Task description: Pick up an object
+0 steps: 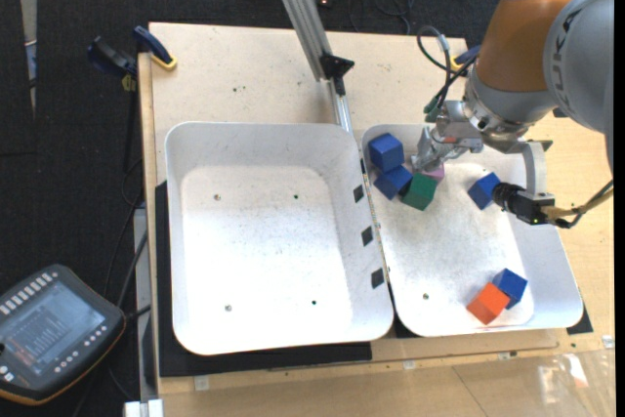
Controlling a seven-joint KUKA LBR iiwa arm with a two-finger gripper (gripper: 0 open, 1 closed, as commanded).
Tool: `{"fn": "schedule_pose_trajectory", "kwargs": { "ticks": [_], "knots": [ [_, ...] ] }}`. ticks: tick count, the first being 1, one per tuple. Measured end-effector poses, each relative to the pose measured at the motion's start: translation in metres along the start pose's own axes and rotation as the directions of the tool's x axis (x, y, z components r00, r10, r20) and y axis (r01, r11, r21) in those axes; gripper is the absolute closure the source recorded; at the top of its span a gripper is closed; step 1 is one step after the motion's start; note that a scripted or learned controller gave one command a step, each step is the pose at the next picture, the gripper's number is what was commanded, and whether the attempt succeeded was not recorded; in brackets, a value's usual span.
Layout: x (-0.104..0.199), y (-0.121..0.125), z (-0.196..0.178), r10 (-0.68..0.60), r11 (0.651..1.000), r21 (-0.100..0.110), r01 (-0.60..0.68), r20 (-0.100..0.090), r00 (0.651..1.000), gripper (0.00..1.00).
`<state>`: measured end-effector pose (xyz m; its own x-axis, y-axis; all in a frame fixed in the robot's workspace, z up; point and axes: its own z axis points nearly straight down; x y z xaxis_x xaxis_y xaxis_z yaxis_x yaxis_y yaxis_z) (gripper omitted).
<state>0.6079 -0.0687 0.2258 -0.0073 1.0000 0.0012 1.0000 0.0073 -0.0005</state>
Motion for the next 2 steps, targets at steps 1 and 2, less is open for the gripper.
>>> {"fn": "schedule_pose_trajectory", "kwargs": {
  "ticks": [1, 2],
  "knots": [
    [0.054, 0.016, 0.001, -0.001, 1.000, -0.003, 0.001, 0.000, 1.000, 1.00],
    [0.119, 0.022, 0.000, -0.001, 1.000, -0.002, 0.001, -0.001, 1.000, 1.00]
  ]
}}
